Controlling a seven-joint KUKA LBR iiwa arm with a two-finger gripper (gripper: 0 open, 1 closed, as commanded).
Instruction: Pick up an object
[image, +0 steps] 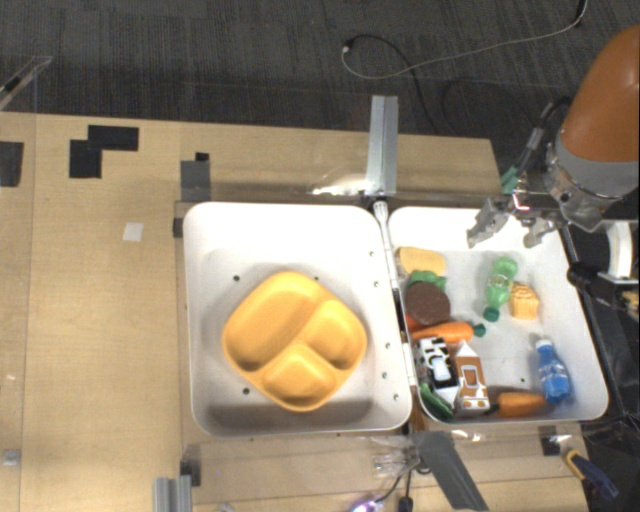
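My gripper (511, 229) hangs over the far part of the right bin (590, 340), its two grey fingers spread apart with nothing between them. Just below it lie a green bottle (499, 283) and a small yellow block (524, 301). Further left in that bin are a yellow sandwich-like toy (421, 262), a dark brown round patty (427, 299) and an orange carrot (443, 333). Near the front sit a black-and-white carton (436, 364), an orange-roofed small box (469, 379), an orange sausage-like piece (520, 403) and a blue bottle (551, 371).
The left bin (210, 300) holds a yellow divided plate (293, 339). A metal post (383, 140) stands behind the wall between the bins. The arm's orange band (606, 95) fills the upper right. A cable (420, 55) trails over the dark floor behind the bench.
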